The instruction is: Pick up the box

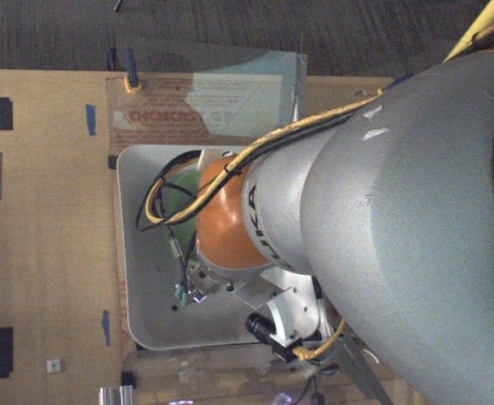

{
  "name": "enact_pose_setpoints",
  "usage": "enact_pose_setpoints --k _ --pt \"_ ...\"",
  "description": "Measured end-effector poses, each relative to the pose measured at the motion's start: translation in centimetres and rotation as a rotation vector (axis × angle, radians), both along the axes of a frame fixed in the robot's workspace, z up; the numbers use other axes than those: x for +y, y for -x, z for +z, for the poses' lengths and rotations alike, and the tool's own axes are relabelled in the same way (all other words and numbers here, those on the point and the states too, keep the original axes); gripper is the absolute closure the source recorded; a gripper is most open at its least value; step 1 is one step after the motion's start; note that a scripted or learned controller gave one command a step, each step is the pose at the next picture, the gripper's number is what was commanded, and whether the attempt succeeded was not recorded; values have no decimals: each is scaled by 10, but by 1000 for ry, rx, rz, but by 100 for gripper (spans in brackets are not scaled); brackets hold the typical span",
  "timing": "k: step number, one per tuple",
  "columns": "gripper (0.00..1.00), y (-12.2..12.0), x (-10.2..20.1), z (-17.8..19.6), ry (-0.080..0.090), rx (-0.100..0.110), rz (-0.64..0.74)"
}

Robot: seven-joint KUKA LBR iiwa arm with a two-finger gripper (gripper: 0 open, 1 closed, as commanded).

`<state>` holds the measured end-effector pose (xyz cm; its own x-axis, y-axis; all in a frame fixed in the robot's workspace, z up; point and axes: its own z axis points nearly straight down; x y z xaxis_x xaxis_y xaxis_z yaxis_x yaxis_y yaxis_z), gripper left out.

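The grey arm with its orange band (226, 222) reaches from the right over a white bin (146, 260) and covers most of it. My gripper (188, 289) points down into the bin below the orange band, largely hidden by the wrist. A green object (173, 202) lies in the bin's upper part, half covered by the arm and cables; I cannot tell if it is the box. A small green bit (180, 294) shows right beside the gripper's tip, close to the bin floor.
Yellow and black cables (153, 202) loop out from the wrist over the bin's left part. A printed cardboard sheet with clear plastic (217, 99) lies just above the bin. Wooden bench (45, 226) with blue tape marks stretches to the left.
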<state>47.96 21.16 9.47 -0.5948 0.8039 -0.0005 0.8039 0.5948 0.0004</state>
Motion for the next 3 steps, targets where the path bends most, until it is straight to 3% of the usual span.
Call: enact_pose_setpoints --k 1,2,3 --pt "100 -2 -64 124 -1 -3 165" --pt "100 -36 7 22 -6 -5 67" --pt "100 -15 -50 113 0 -1 -53"
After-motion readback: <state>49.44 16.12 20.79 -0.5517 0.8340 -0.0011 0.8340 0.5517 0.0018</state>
